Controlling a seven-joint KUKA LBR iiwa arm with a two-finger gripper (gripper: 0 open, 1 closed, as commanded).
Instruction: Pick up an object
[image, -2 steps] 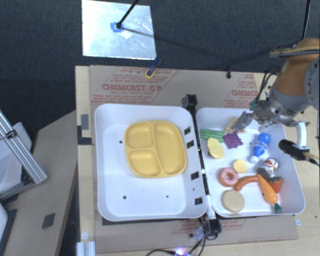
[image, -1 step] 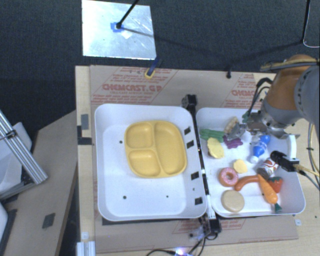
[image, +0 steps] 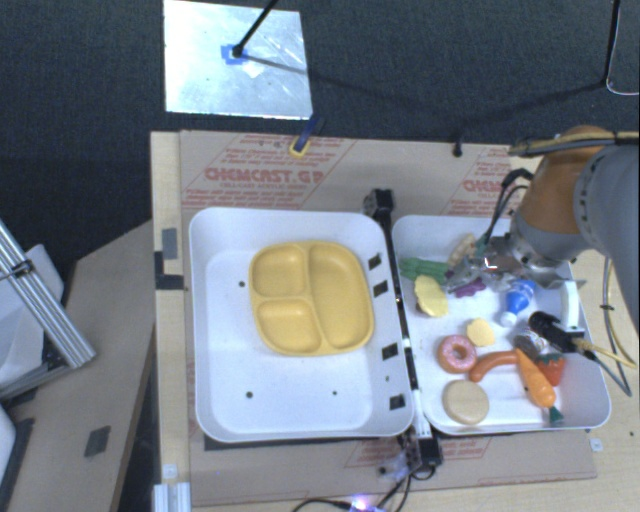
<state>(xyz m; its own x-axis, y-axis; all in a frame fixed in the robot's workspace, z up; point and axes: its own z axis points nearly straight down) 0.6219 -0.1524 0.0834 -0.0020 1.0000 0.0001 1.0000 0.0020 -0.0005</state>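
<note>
Purple toy (image: 468, 287) lies directly under the gripper (image: 478, 268).

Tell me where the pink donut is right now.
The pink donut lies in the right bin, toward its near-left part, just above the round tan cookie.

- Two shallow white bins sit side by side on a bench.
- The left bin (image: 215, 330) holds a yellow divided plate (image: 308, 297).
- The right bin (image: 590, 400) holds toy foods (a pink donut (image: 457, 352), an orange carrot (image: 535, 378), a tan cookie (image: 466, 402)).
- The grey arm's gripper (image: 478, 268) hovers low over the right bin's back half.
</note>
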